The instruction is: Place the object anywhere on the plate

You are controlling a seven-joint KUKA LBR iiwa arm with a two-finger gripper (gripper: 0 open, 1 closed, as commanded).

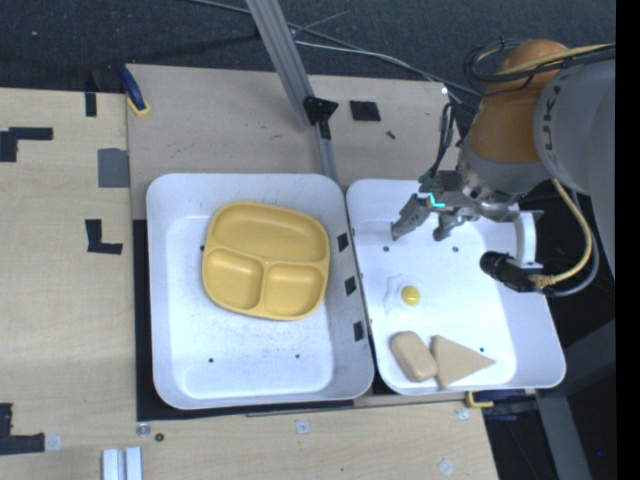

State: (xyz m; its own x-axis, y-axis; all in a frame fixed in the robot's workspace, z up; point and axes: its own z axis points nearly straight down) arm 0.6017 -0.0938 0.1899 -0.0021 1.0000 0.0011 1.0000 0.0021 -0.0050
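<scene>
A yellow three-compartment plate [266,259] lies flat in the left bin [170,268], nothing on it.

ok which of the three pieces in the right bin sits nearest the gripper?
The small yellow round piece, just below the gripper; the tan oblong and tan wedge lie farther down.

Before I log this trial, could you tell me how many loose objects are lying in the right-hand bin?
3: a small yellow piece mid-bin, a tan rounded block near the front edge, and a tan wedge touching its right side.

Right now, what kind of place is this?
Probably a robot test lab: a grey arm with a tool over two white bins, a yellow plate and toy food.
</scene>
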